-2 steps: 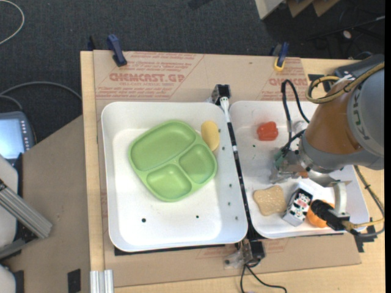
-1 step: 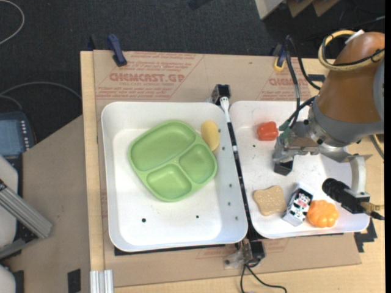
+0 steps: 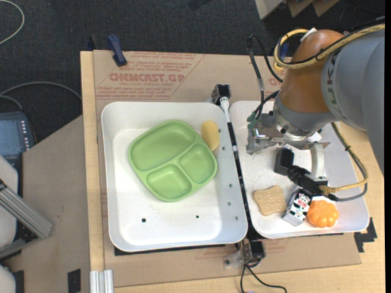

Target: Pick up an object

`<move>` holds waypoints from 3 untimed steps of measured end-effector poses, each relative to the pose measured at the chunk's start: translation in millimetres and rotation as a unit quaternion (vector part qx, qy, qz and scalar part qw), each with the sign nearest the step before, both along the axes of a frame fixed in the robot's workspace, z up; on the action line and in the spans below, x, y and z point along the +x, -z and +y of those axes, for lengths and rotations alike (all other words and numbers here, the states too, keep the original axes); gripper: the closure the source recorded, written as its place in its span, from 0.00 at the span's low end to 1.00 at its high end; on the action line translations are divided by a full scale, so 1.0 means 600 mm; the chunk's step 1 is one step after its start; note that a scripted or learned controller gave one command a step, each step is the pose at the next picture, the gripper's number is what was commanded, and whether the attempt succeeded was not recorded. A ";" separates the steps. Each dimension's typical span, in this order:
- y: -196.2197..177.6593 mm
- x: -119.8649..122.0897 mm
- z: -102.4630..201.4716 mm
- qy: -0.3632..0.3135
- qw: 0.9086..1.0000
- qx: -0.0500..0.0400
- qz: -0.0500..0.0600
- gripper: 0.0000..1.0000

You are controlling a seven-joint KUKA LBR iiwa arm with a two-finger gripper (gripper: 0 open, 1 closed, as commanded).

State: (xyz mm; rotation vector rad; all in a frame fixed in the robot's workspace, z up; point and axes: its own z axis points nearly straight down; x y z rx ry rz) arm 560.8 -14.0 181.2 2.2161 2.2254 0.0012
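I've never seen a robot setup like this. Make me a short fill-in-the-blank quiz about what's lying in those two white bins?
1. The green divided plate lies in the ____ bin as the camera sees it.
2. The small object touching the plate's upper right edge is ____ in colour.
3. The orange pumpkin lies in the right bin, near its ____ right corner.

Missing words: left; yellow; lower

A robotics lab: cardboard-topped bench [image 3: 153,72], loose cables [image 3: 12,17], aluminium framing [image 3: 24,215].
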 end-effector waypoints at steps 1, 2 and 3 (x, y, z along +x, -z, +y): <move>-0.005 -0.065 0.124 -0.002 1.000 0.002 0.003 1.00; -0.181 -0.068 0.149 0.000 1.000 0.001 -0.005 1.00; -0.197 -0.106 0.218 -0.001 1.000 0.001 -0.001 1.00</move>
